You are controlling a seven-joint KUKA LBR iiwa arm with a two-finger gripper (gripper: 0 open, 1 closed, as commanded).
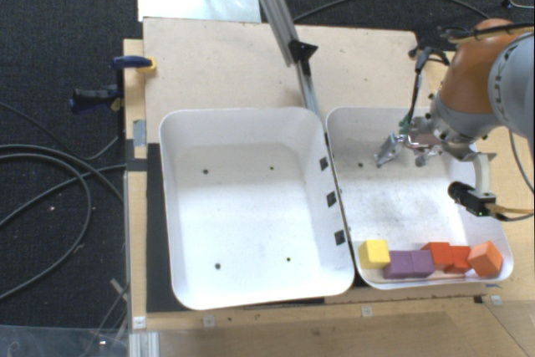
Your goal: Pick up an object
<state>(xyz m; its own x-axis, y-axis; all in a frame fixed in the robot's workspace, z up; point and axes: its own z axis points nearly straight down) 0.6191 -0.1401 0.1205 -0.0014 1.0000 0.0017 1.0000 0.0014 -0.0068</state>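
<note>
Nearest the camera, a row of small blocks is lined up along the right bin's (368, 180) front wall: yellow block (374, 252), purple block (409, 263), red block (447, 255), orange block (486, 259). They look light, rigid and easily pinched across flat faces; the yellow end one is least crowded. Further back, the gripper (387, 153) is hung over bare bin floor, nothing held, fingers slightly parted as far as can be judged.
</note>
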